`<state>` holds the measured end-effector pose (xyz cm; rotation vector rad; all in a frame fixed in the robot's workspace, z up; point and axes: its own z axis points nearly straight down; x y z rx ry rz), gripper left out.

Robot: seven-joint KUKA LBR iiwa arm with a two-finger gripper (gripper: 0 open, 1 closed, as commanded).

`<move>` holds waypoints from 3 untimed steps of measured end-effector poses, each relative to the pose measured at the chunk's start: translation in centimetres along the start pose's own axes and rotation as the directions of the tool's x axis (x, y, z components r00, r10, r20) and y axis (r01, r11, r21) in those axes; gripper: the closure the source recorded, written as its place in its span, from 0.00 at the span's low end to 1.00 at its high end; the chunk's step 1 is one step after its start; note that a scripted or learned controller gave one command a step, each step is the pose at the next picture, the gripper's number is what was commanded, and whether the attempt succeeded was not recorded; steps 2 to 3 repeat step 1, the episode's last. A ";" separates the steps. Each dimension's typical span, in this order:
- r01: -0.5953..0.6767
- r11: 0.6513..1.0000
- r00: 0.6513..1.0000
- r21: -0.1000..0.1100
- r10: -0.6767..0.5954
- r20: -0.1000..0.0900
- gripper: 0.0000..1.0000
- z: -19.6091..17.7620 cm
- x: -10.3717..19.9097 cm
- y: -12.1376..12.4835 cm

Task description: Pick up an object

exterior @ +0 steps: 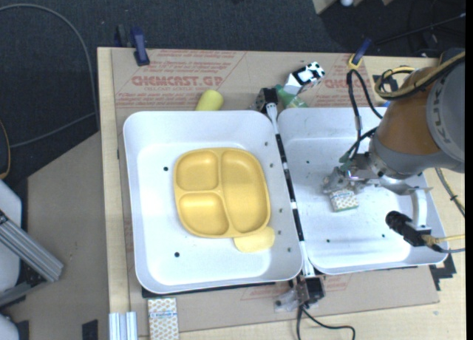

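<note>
In the right bin lies a small pale block with a speckled pattern, left of the bin's middle. My gripper hangs low just above the block's far edge, reaching in from the right under the orange wrist band; whether it touches the block I cannot tell. A yellow divided plate rests in the middle of the left bin. A pale yellow flat piece sticks out from under the plate's near right edge.
Behind the bins a yellow rounded object and a black-and-white checked item sit on the cardboard. Blue clamps hold the board's far edge. A small packet lies at the front left.
</note>
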<state>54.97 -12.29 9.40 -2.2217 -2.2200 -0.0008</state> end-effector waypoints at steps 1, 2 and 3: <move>0.003 1.000 1.000 -0.001 -0.003 0.000 1.00 -9.1 8.1 0.2; 0.003 1.000 1.000 -0.001 -0.003 0.000 1.00 -9.1 8.1 0.2; 0.003 1.000 1.000 -0.001 -0.003 0.000 1.00 -9.1 8.1 0.2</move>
